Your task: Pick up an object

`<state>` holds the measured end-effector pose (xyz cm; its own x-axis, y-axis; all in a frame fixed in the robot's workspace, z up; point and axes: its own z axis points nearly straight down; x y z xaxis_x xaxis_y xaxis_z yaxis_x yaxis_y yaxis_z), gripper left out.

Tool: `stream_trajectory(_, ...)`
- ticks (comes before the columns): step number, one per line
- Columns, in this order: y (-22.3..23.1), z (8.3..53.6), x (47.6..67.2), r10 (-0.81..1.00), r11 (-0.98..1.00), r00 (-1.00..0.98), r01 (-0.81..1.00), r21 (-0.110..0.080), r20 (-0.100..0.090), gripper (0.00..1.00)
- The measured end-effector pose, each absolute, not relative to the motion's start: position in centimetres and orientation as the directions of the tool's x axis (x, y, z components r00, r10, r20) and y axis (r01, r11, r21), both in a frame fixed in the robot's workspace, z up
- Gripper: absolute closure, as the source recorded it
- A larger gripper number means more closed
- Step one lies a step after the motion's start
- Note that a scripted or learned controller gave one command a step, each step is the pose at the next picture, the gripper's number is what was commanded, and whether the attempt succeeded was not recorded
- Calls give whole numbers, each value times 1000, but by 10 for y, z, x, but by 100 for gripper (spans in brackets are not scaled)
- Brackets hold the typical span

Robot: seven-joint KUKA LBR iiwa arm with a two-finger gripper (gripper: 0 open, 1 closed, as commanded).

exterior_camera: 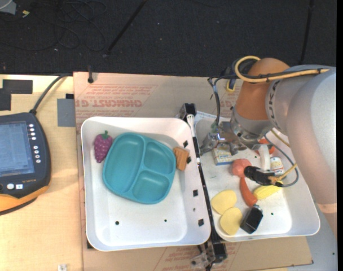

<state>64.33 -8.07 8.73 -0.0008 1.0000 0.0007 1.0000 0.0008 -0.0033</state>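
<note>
Our gripper (223, 144) hung low over the upper left part of the right bin (307, 222), under the wrist's orange band. We could not tell whether it was wide or narrow (the wrist and its cables covered it from above), and nothing showed in its grip.

Just beside it, toward the near edge of the bin, lay a small white and blue packet (222, 158). We judged it the likeliest thing to be picked. It lay flat on the bin floor, so the grasp needed care: come straight down, straddle the shorter side, close only when right at the floor, then lift plumb before moving off. The dividing wall stood close on the packet's left and an orange-red piece (239, 165) close on its right, so we thought there was little room to drift sideways.

Further out in the same bin were a red carrot-like piece (248, 195), two pale yellow discs (224, 201), a black block (251, 219) and a yellow piece (267, 192). Any of these was bulkier and would likely be easier to pick.

The left bin (137, 233) held a teal divided plate (140, 168), with purple grapes (102, 145) at its left and a brown piece (182, 158) at its right edge.
</note>
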Motion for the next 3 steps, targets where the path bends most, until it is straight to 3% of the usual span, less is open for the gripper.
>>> stream_trajectory(3,-84,87,643,1000,1,-1,1000,-3,0,0)
